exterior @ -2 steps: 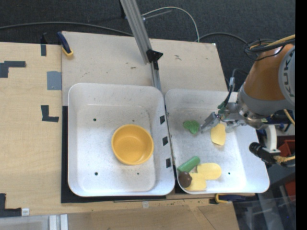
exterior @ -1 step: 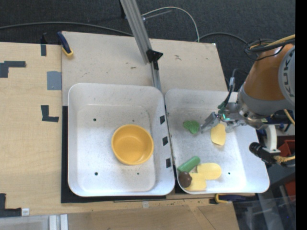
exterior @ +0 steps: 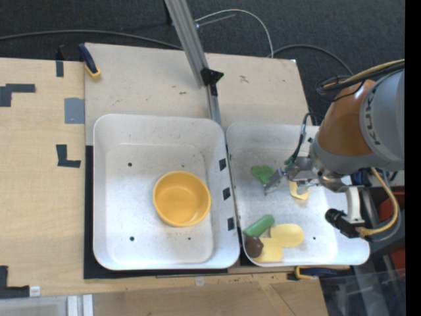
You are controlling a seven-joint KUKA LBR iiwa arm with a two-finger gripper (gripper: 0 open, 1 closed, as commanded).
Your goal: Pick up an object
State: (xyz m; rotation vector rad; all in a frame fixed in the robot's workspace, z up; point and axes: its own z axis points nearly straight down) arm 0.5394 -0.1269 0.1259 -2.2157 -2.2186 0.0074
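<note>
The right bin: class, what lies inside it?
Right bin holds a green piece, green stick, brown item, yellow pieces. The arm covers part of its right side.

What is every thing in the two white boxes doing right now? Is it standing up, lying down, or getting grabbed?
yellow bowl: upright in the left bin, nothing visible inside.
green piece: lying in the right bin, near the gripper.
green stick: lying flat, tilted.
pale yellow piece: lying flat beside the green stick.
brown piece: lying at the bin's near edge.
</note>
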